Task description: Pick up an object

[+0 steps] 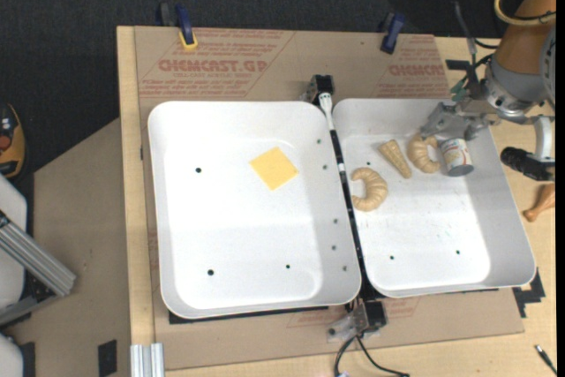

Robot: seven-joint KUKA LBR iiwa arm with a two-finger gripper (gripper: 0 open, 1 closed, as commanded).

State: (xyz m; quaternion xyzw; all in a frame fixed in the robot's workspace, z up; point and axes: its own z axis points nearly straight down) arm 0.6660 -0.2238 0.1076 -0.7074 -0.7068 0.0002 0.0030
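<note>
- Taking the divider [340,181] between the two bins as the landmark, the nearest stretch of both bins toward the camera held nothing the arm could pick.
- Just right of the divider, about halfway back, a curled croissant [369,188] lay alone on the floor of the right bin [441,265], well apart from its neighbours; it looked the easiest target, with free room on every side for the fingers.
- Left of the divider at about the same depth, a flat yellow square [274,167] lay on the left bin [221,278]; being thin and flush to the floor, it would probably be hard to pinch.
- Farther back and right of the divider, a pale cone-shaped pastry [396,158] lay tilted, near a second curled pastry [423,154], which touched or nearly touched a small can [456,158] lying on its side.
- The gripper [450,124] hung over that cluster, at the far right side of the right bin, its tips low beside the can and the second pastry. Whether the claw was open or closed could not be made out, and nothing was plainly held between its tips.
- To do the step well, the arm should probably centre on one object rather than the gap between two, since crowded pieces would likely push each other aside. The can, being round, could roll off if pinched off-centre.
</note>
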